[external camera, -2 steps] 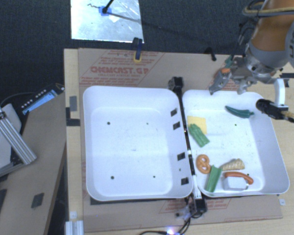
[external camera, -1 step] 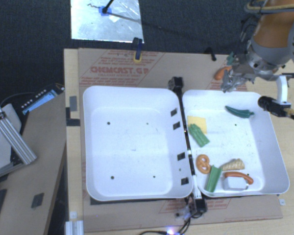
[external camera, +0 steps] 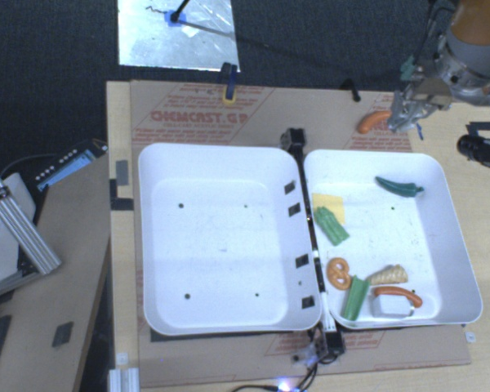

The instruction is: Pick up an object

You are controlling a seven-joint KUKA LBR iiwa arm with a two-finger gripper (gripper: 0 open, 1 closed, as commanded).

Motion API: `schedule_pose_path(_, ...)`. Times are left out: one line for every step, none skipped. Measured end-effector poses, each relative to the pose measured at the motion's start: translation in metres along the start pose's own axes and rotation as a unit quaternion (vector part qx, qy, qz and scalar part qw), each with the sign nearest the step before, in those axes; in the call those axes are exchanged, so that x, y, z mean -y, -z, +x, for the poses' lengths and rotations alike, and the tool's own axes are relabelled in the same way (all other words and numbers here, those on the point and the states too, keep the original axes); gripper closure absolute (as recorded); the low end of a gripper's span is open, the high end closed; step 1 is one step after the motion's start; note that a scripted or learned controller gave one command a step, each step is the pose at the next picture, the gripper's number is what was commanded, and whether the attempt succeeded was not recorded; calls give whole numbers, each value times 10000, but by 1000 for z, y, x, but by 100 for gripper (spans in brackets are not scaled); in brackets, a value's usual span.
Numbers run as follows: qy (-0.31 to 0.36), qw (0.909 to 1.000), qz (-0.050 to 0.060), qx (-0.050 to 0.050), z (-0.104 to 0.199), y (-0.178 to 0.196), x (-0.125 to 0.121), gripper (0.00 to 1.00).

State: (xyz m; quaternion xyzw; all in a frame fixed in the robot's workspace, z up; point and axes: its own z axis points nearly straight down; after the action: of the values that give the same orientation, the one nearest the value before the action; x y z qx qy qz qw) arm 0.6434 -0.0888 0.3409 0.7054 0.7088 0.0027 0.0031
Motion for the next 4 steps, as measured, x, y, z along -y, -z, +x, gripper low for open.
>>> schedule_pose_path(36, 10000, 21, -17, 118, 79, 63, 100)
schedule_pose_path(4, 10000, 23, -6, 156, 108, 67, 100)
schedule_pose_path(3, 10000, 26, -6, 190, 122, 82, 100)
schedule_pose_path(6, 10000, 24, -10, 234, 158, 120, 100)
